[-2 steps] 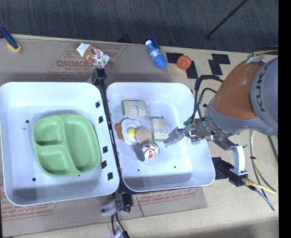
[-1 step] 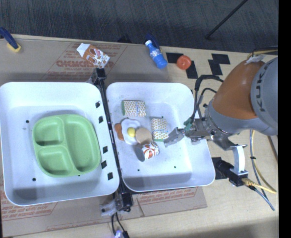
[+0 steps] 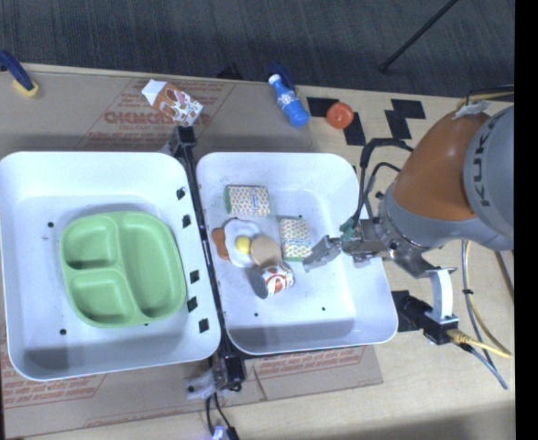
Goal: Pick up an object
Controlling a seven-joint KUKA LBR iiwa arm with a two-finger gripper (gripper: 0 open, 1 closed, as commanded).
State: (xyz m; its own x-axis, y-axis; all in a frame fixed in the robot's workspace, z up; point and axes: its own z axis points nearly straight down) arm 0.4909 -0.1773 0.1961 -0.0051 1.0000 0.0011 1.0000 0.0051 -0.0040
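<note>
the two-finger gripper (image 3: pixel 316 253) hangs low inside the right-hand shallow white bin (image 3: pixel 342 324), just right of the patterned green-and-white packet (image 3: pixel 293 236); whether its jaws are spread or pressed together i cannot tell, and nothing shows between them. left of the gripper lie a fried-egg toy (image 3: pixel 241 244), a tan egg (image 3: pixel 265 249) and a small red-and-white can (image 3: pixel 276 280). a second patterned packet (image 3: pixel 248 200) lies up-left. the green divided plastic tray (image 3: pixel 122 269) sits in the left bin (image 3: pixel 21 246).

Smooth, glossy white plastic on both bins (image 3: pixel 278 168); left of the divider, a matt green plastic tray (image 3: pixel 122 269). Beneath them the desk (image 3: pixel 113 117) shows printed brown cardboard, dull and papery.
</note>
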